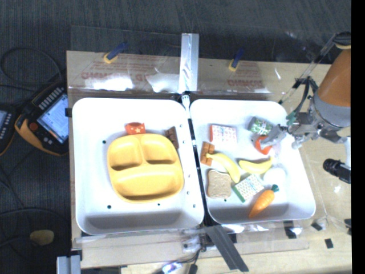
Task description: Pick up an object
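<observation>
Gripper (pixel 280 131) over right bin's (pixel 302 207) upper right corner; finger state cannot be told. Nearest item: red-orange piece (pixel 262 146), just below-left of gripper. Green-and-red packet (pixel 260 125) just left. Banana (pixel 255 165) farther below-left, long axis left-right.

Glossy yellow plastic tray (pixel 145 167), smooth white plastic bins (pixel 91 210), matt wooden bench (pixel 336 210)
</observation>
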Controlling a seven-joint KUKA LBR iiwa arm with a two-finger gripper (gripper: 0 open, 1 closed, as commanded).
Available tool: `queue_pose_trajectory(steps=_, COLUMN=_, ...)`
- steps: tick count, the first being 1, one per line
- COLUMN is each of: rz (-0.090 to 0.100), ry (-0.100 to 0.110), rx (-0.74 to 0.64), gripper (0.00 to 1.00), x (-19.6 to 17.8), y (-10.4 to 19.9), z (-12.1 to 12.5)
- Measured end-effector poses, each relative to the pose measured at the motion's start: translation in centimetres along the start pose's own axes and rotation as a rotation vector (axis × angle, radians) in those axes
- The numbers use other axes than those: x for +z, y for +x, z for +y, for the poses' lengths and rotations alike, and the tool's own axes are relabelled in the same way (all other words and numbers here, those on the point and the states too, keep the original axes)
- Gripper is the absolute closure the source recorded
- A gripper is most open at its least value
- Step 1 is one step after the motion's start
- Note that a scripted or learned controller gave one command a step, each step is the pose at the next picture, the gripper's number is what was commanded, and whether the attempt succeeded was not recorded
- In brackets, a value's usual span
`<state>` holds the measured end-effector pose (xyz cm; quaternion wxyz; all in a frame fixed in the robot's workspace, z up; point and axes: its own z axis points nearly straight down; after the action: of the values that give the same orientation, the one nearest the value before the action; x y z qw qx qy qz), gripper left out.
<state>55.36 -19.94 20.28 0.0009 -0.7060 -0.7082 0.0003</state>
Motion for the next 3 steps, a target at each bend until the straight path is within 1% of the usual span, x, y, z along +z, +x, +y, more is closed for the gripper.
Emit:
queue_pose_trajectory(steps=1, rz=-0.003, ry=-0.007, rx=-0.363, gripper=0.0, x=11.2, y=-0.6, z=4.7)
queue_pose_trajectory(steps=2, rz=-0.006, ry=-0.003, rx=-0.668, gripper=0.0, x=4.0, y=-2.4, z=10.5)
queue_pose_trajectory(steps=3, rz=-0.006, ry=-0.003, rx=-0.668, gripper=0.0, x=4.0, y=-2.4, z=10.5)
